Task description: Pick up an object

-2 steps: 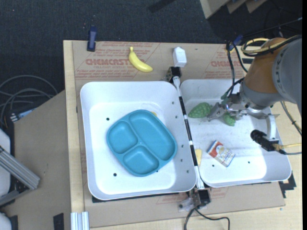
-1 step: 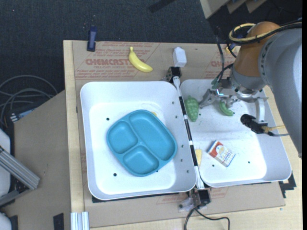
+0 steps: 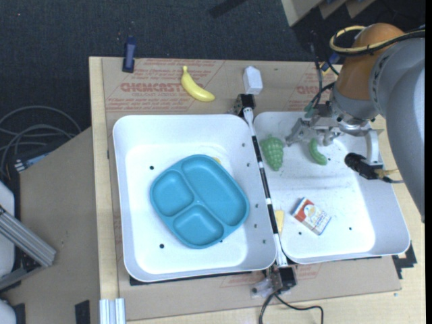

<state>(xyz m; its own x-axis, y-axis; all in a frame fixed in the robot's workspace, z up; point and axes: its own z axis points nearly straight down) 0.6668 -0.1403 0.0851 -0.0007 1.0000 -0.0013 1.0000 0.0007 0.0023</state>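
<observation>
A cardboard sheet [image 3: 223, 86] covers the bench, printed in red with "CHEMCAST" along its far edge; smaller print beside it is too fine to read. Around the bench lies dark carpet [image 3: 61, 19], with grey cables [image 3: 34, 140] looped at the left. Two white bins sit side by side on the cardboard. The left bin [image 3: 135, 248] holds a blue divided plate [image 3: 197, 200] near its middle. The right bin [image 3: 378, 235] holds a green bumpy piece [image 3: 273, 152] against its left wall, a smaller green object [image 3: 317, 155] toward the far edge, and a small card box [image 3: 311, 216] with red, white and orange printing near the middle; its lettering cannot be made out. On the cardboard beyond the left bin's far edge lie a banana [image 3: 196, 87], a blue marker [image 3: 129, 54] and a white block [image 3: 252, 79]. The arm [image 3: 378, 66] leans over the right bin's far edge, its gripper [image 3: 315, 132] low, just above the smaller green object; whether it is spread or closed I cannot tell.
</observation>
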